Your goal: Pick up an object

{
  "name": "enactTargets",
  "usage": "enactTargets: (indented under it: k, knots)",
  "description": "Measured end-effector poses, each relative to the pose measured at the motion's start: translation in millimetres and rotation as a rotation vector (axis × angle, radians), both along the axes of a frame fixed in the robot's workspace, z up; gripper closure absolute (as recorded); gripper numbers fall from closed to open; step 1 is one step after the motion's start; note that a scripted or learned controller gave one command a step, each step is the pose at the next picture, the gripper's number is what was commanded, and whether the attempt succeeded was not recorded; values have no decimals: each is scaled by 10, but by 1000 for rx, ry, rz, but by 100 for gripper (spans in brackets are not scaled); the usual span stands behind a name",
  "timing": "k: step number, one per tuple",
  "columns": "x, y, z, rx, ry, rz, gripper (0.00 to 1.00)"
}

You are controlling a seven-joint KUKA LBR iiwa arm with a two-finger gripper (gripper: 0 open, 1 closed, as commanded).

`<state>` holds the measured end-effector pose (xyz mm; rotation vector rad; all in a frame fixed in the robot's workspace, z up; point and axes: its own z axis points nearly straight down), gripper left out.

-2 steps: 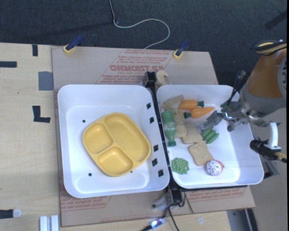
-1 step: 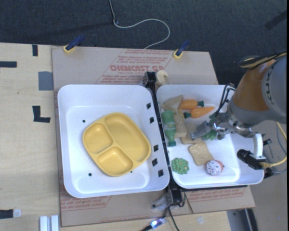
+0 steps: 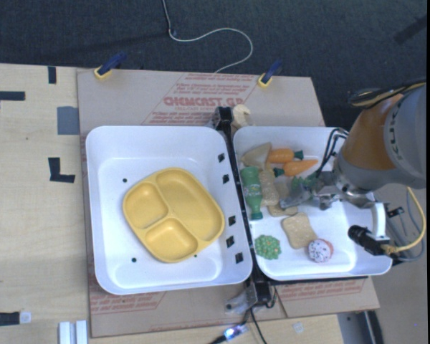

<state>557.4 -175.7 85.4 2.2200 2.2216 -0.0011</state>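
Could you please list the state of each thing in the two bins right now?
yellow tray: flat, upright, in the left bin
green bottle: lying on its side in the right bin
carrots: lying at the bin's far side
bread slice: lying flat
green ball: resting near the front wall
gripper: low among the items

The brown cardboard sheet (image 3: 201,102) under the two bins carries red printed text; the big word reads "CHEMCAST", the smaller lines are too blurred to read.
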Motion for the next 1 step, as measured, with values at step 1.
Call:
enactTargets:
  k: [1]
  knots:
    - [20,14,127,3,-4,1,100]
